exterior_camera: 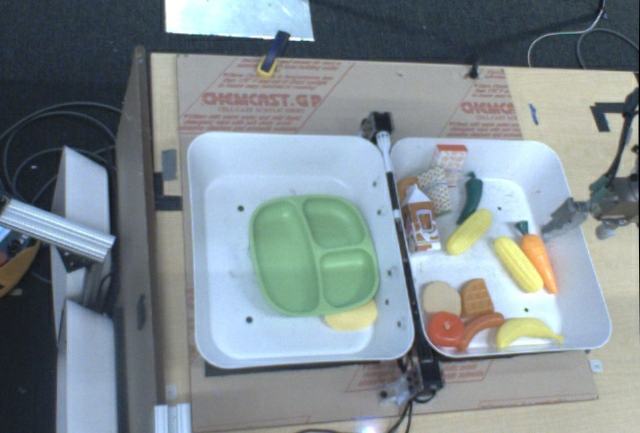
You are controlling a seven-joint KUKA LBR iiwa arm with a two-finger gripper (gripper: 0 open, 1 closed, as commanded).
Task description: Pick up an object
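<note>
Robot lab: 2 white bins [300, 149], cardboard-topped bench [330, 91], loose cables [40, 146].

A green divided plate [312, 254] was seen in a white bin [225, 181]; an orange carrot [540, 261] and yellow banana [528, 330] were seen too.

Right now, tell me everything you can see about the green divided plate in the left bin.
The green plate looks like pale green plastic, a rounded rectangle split into three compartments, one large and two smaller. It lies flat, right side up, slightly turned, on the floor of the left bin, toward its right half. A yellow piece peeks out from under its near edge, touching it.
</note>
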